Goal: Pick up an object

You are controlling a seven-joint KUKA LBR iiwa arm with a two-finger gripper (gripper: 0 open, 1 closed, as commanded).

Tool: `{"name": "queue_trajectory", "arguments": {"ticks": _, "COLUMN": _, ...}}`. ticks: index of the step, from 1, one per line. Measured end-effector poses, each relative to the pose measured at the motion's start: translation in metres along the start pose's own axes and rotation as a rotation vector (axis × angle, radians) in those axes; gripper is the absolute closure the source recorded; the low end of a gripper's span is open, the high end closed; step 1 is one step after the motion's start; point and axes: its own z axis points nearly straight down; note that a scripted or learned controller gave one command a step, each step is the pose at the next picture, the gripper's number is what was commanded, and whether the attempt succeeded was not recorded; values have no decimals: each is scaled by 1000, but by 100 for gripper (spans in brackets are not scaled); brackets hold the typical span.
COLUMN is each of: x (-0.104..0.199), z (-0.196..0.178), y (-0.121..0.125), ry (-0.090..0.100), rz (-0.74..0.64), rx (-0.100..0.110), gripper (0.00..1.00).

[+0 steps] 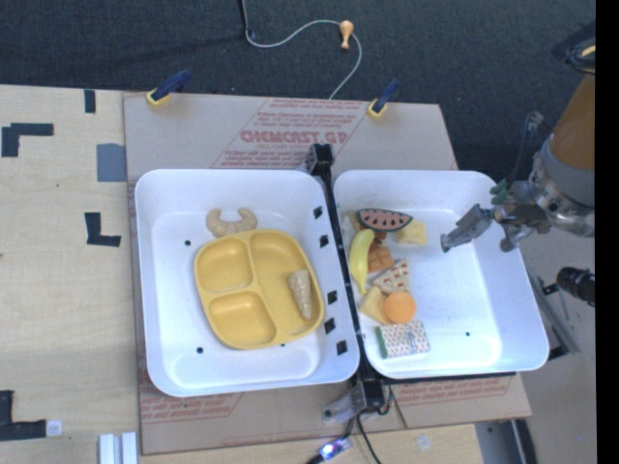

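Note:
My gripper (pixel 481 233) hangs over the right part of the right bin (pixel 484 356), open, with nothing between its fingers. The toy food lies in a cluster along that bin's left side, well to the gripper's left: a watermelon slice (pixel 382 220), a yellow banana (pixel 360 256), an orange ball (pixel 398 307), a cracker-like piece (pixel 392 278) and a patterned square block (pixel 403 338). A pale yellow piece (pixel 416 232) lies by the watermelon.
The left bin (pixel 160 288) holds a yellow divided tray (pixel 253 288) with a beige piece (pixel 302 293) in its right compartment, and a tan pretzel-like toy (pixel 231 222) behind it. A black divider (pixel 334 249) runs between the bins. Both sit on cardboard.

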Motion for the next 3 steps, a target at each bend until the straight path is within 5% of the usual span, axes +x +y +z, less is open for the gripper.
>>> {"name": "queue_trajectory", "arguments": {"ticks": 1, "x": 0, "z": -6, "y": 2, "ry": -2, "rz": -3, "rx": -11, "gripper": 0}}
{"name": "queue_trajectory", "arguments": {"ticks": 3, "x": 4, "z": 103, "y": 2, "ry": -1, "rz": -4, "rx": -7, "gripper": 0}}
